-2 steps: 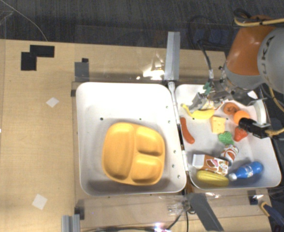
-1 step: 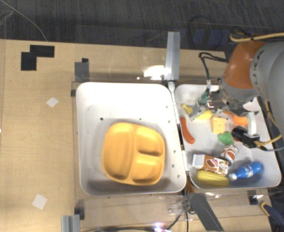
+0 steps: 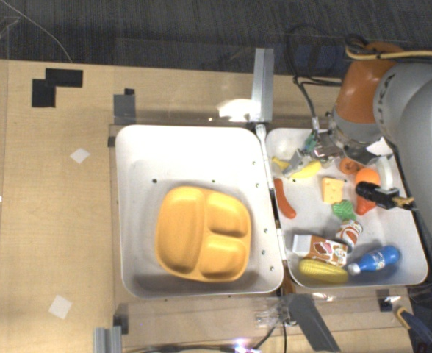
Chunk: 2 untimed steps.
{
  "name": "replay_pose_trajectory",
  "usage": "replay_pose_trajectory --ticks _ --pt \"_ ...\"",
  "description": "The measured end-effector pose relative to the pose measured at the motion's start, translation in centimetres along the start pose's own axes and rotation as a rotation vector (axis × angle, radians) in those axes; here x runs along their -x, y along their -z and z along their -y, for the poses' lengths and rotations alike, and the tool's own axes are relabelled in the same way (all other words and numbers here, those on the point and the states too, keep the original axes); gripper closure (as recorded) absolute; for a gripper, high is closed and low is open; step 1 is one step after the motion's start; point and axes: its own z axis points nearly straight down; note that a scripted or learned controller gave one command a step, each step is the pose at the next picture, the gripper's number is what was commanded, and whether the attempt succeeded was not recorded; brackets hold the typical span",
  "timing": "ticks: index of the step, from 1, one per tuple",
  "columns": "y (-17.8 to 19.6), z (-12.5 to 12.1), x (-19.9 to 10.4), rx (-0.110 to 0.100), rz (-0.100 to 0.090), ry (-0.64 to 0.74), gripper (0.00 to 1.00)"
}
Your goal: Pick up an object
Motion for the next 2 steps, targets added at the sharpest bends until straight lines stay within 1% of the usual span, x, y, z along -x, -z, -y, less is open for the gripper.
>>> replay_pose_trajectory --ticks 1,2 --pt "1.0 0.0 0.1 0.000 0.004 0.005 1.00" --pt "9.4 -2.3 -4.4 0.017 0.000 -0.299 1.00"
